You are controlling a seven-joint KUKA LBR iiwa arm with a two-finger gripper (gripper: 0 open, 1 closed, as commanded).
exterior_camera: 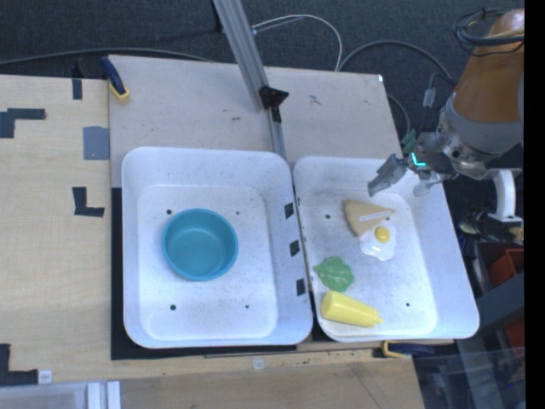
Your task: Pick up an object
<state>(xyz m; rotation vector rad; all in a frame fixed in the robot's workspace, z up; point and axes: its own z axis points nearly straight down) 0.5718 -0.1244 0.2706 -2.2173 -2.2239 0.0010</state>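
The gripper (390, 175) hangs above the right bin (443, 271), nothing between its fingers; how wide they sit I cannot tell. This looks like the approach; just below it lies the tan wedge (364, 214), so the next move calls for a short descent.

You are looking down on a pale wooden bench (51, 254) marked with strips of dark tape (83, 201). Behind it lies dark grey carpet (128, 11), crossed by loose cables (298, 22). A slanted metal pole (240, 37) rises over the bench.
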